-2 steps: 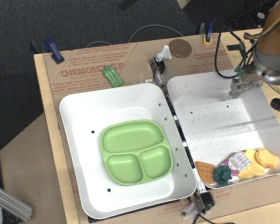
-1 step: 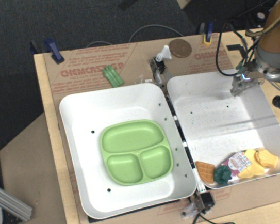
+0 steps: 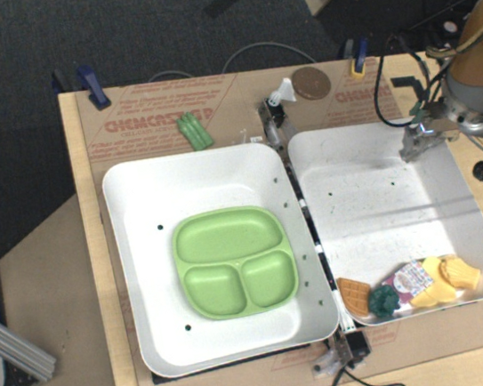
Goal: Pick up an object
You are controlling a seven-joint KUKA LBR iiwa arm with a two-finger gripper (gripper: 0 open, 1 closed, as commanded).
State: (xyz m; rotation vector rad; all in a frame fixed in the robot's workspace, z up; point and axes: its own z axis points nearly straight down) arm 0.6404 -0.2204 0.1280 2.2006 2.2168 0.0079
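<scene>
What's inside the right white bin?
The right white bin holds small toy foods clustered along its near wall: waffle-like, dark green and yellow pieces. They overlap, hiding anything beneath.

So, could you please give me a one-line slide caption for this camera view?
Arm's hand at right bin's far edge; toy pile in its near corner; green divided plate in left bin.

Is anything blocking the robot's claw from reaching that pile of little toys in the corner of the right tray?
Nothing visible does. The gripper hangs at the right bin's far edge; bare white floor lies between it and the toys.
</scene>
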